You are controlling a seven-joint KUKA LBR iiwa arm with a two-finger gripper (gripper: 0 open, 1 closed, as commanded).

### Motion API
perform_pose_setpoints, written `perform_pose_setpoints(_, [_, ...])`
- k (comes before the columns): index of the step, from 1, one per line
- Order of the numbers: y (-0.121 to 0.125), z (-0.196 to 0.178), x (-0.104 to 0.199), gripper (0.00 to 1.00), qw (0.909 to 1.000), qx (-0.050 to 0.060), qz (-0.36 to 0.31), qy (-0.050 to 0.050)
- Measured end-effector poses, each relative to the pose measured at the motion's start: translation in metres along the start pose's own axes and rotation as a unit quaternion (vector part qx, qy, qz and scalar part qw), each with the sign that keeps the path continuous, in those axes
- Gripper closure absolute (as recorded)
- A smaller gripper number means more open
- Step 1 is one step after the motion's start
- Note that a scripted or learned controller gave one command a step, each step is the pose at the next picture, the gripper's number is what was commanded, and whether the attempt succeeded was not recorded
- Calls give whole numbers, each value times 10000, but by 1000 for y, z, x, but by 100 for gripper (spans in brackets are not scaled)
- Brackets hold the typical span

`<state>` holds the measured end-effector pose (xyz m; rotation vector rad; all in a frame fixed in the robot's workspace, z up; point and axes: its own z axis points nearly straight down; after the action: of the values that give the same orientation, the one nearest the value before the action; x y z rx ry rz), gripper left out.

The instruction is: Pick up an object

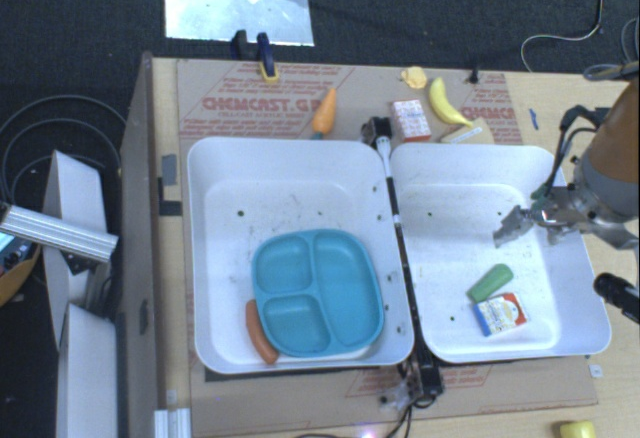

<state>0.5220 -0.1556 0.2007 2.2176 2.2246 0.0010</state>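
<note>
Camera view, looking down at a slant on 2 white bins side by side on the surface [250, 96].

Left bin [225, 176]: a blue 3-part plate [317, 292] lying flat toward the near side, an orange sausage [260, 331] tucked along its near-left edge, just beside it, possibly touching. Too flat and wide a plate for a 2-finger grasp, probably; well apart from the arm anyway.

Right bin [450, 186]: a green piece [490, 282] lying tilted, and just beside it on the near side a small red and white carton [502, 312] with a blue edge, perhaps touching. Both loose on the bin floor, open to a grasp from above, hence the likeliest targets.

Pincer [525, 219] hanging over the right bin, reached in from the right, above and a little right of the green piece as seen here. Nothing visible between the fingers. Whether apart or together, cannot tell: too small and dark at this angle.

Behind the bins, out of play on the surface: a carrot [324, 112], a small box [411, 119], a banana [443, 102].

Task judged not yet done; approach stage, with a short drop toward the green piece as the natural next move. Risk: closeness of the carton, which could be nudged or caught together with it.
</note>
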Motion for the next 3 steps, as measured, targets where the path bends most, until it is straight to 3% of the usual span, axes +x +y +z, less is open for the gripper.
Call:
perform_pose_setpoints(1, [-18, 87, 11, 0, 10000, 43, 8, 13])
perform_pose_setpoints(2, [-32, 113, 69, 0, 10000, -78, -6, -42])
perform_pose_setpoints(3, [-35, 116, 13, 0, 10000, -14, 30, -12])
